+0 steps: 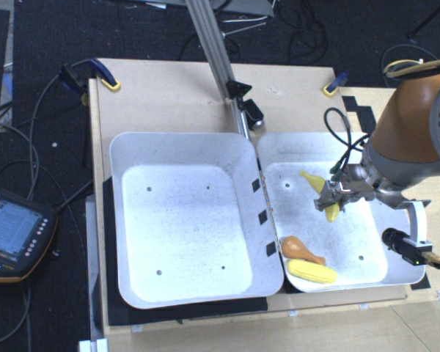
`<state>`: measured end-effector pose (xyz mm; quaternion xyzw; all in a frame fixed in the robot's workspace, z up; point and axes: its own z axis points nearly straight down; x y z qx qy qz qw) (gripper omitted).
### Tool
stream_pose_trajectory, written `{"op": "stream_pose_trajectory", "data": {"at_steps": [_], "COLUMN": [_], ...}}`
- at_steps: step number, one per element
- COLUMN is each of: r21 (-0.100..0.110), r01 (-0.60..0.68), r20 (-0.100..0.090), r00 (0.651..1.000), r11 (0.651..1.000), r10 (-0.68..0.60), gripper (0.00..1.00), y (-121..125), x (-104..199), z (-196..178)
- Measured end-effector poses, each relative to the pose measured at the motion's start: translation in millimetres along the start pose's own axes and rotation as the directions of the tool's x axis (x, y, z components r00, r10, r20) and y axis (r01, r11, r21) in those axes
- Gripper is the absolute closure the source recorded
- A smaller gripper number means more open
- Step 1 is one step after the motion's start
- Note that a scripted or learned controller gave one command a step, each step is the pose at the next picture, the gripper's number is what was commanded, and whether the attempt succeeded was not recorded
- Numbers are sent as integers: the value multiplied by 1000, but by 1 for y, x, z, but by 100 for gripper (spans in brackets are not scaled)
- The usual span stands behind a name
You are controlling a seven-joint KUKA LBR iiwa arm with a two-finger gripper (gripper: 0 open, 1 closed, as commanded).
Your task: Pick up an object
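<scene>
1. Right now the gripper point(331, 200) sits low in the right bin point(367, 259), upper-middle part, directly over a yellow banana-like toy point(315, 182). Yellow shows both above-left of the gripper and just below it, so it's on top of the toy, but I can't tell from this angle whether it's clenched on it or released.
2. Toy itself: long, curved, lying flat on the bin floor, one end pointing to the bin's back-left. Prob. hollow plastic, so light, stiff, a bit slick. Best hold, in my judgement, is across the narrow middle, squeezing the short axis; along the length it'd pivot or squirt out.
3. Further out, near the bin's front-left corner: an orange pear-shaped piece point(301, 248) and a yellow corn-like piece point(312, 271), touching or nearly so. Both look like light rigid toys too. The corn's ribbed skin may grip better; the orange one tapers, so take it at the fat end, not the neck. They're tight to the bin wall, so less room for the gripper.
4. Left bin point(132, 196) lies beside the right one, overlapping its edge.
5. Both bins rest on the desk point(169, 97), w/ clamps at the back corners.
</scene>
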<state>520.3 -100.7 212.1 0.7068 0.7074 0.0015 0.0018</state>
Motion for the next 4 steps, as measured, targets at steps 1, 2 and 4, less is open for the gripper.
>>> {"op": "stream_pose_trajectory", "data": {"at_steps": [1,2,4], "r21": [1,6,6], "r01": [0,3,3], "r20": [0,-1,-1], "r00": [1000,1000,1000], "r11": [1000,1000,1000], "r10": [0,-3,-3], "gripper": [100,100,100], "y": [1,7,24], "x": [0,44,152], "z": [-52,-39,-31]}}
